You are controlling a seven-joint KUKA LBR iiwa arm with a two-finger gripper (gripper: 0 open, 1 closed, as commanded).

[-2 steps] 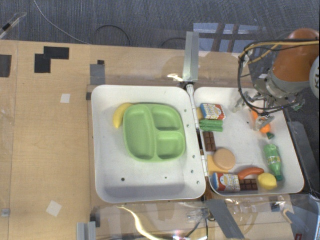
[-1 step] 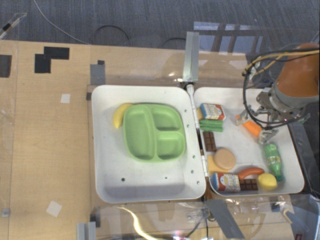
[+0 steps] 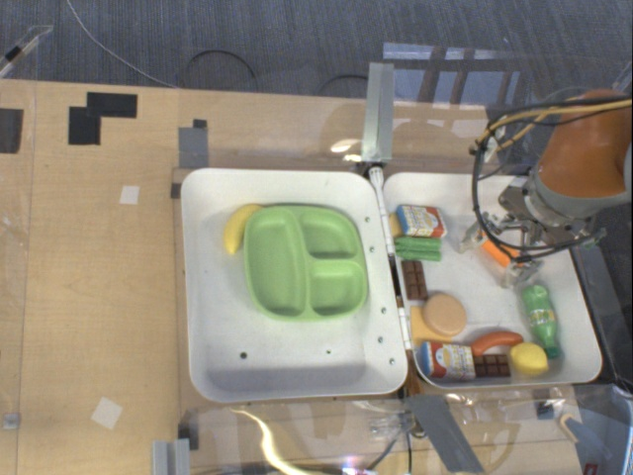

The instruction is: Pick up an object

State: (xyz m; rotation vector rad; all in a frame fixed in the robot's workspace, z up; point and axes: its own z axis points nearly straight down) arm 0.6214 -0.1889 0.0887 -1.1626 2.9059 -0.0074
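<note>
End effector [image 3: 522,257] low over right bin [image 3: 584,364], far-right part, beside an orange item [image 3: 492,250]; open or closed: cannot tell. Green bottle [image 3: 540,315] just nearer. Toy food crowds this bin, so targets abound. Left bin [image 3: 213,364]: green divided plate [image 3: 302,261], banana [image 3: 233,230] tucked under its rim.

Two shallow white plastic bins [image 3: 213,354] sit on a pale tan wooden bench [image 3: 89,295] marked with black rectangular patches [image 3: 99,115], and the left bin carries a light green divided plastic tray [image 3: 303,261] with a yellow toy banana [image 3: 234,228] at its edge. The right bin [image 3: 584,349] shows a red, white and blue printed carton [image 3: 420,222], a dark green ridged bar [image 3: 415,249], a brown chocolate block [image 3: 414,281], a tan round bun [image 3: 444,316], a red chili-shaped piece [image 3: 495,341], a yellow lemon [image 3: 530,359], a green bottle [image 3: 540,315] and an orange carrot-like piece [image 3: 495,251]. The arm's band is orange [image 3: 586,161] over grey metal.
</note>
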